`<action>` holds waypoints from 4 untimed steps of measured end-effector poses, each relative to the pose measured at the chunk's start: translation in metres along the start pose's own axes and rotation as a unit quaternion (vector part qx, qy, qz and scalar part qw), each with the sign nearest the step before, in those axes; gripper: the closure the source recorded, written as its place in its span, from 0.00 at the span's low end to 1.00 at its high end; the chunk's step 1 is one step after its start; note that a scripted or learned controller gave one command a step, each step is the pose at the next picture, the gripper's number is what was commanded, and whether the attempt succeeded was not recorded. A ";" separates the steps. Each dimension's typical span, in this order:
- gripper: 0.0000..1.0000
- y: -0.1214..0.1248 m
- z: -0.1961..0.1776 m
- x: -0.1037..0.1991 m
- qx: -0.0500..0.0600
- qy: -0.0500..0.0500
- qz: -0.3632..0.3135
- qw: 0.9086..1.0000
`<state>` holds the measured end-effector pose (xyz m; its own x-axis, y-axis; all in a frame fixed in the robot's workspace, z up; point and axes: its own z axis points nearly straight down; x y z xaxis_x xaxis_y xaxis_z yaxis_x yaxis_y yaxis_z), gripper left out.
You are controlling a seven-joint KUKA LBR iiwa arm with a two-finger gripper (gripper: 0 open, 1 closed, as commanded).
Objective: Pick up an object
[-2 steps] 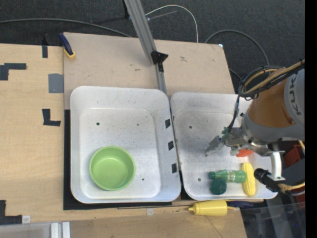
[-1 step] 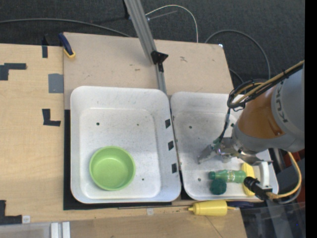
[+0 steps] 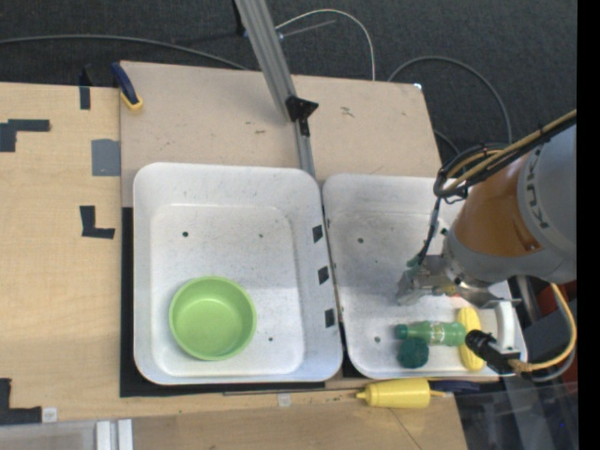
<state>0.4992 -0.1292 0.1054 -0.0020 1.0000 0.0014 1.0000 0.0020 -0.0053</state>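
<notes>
In the right bin (image 3: 375,204), near its front right corner, a clear green bottle (image 3: 431,333) lies on its side. A small dark green object (image 3: 412,352) touches the bottle's front side. A yellow object (image 3: 472,331) rests against the bottle's right end. My gripper (image 3: 412,285) hangs low over the right bin's floor, just behind and slightly left of the bottle, with nothing visibly in it. The grey and orange arm (image 3: 506,223) covers the bin's right side.
The left bin (image 3: 225,186) holds a light green bowl (image 3: 213,317) near its front left. A yellow bottle-like item (image 3: 397,394) lies on the bench just in front of the right bin. A metal pole (image 3: 272,45) slants up behind the bins.
</notes>
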 end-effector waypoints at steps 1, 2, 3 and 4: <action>1.00 -0.002 -0.044 0.007 -0.003 -0.001 0.000 1.000; 1.00 -0.005 -0.097 -0.004 -0.004 -0.001 0.001 1.000; 1.00 -0.005 -0.133 -0.003 -0.003 -0.001 0.000 1.000; 1.00 0.016 -0.129 0.042 -0.002 0.000 -0.002 1.000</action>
<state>0.5156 -0.0871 0.2339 -0.0063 1.0000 0.0013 1.0000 0.0063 -0.0015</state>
